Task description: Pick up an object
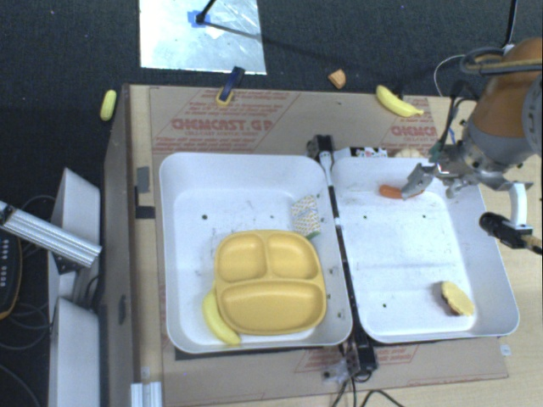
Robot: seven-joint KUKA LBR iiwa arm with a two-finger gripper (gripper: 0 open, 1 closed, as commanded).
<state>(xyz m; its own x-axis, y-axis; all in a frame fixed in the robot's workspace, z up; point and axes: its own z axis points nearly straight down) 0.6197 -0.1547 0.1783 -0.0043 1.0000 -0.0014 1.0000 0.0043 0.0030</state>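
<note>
On a cardboard-covered bench, two white bins sit over dark carpet.

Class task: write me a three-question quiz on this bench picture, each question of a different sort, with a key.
1. True or false: the yellow tray lies in the right bin.
2. Which item lies closest to the claw? A) orange piece B) banana C) yellow chunk
3. Fill in: the banana in the left bin lies against the tray's ____ edge.

Key: 1 false; 2 A; 3 left
</note>
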